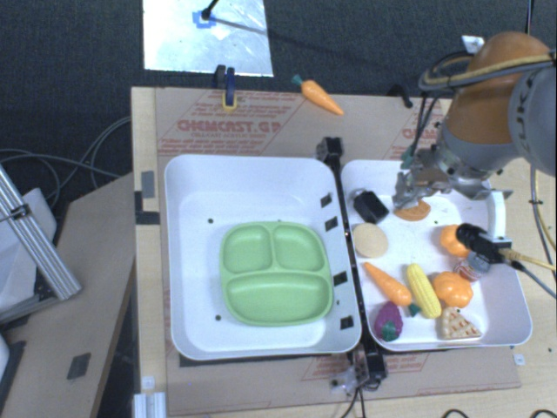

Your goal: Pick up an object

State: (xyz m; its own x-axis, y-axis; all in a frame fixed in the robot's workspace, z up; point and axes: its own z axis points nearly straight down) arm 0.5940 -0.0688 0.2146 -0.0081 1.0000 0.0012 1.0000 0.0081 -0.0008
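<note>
Right bin [513,320]: fingers [409,200] touch an orange piece [414,211], spread unclear.

Two white bins [261,168]: one carries a pale green plate [277,273]. The other has an orange carrot [387,284], yellow corn [424,290], a purple eggplant [388,321] and a cream egg [371,240].

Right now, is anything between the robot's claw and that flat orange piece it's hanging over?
Nothing visible stands between them. The gripper sits directly over the flat orange piece in the right bin, right at its top edge. The nearest neighbours lie off to the side: a black block toward the divider and a cream oval below it.
</note>
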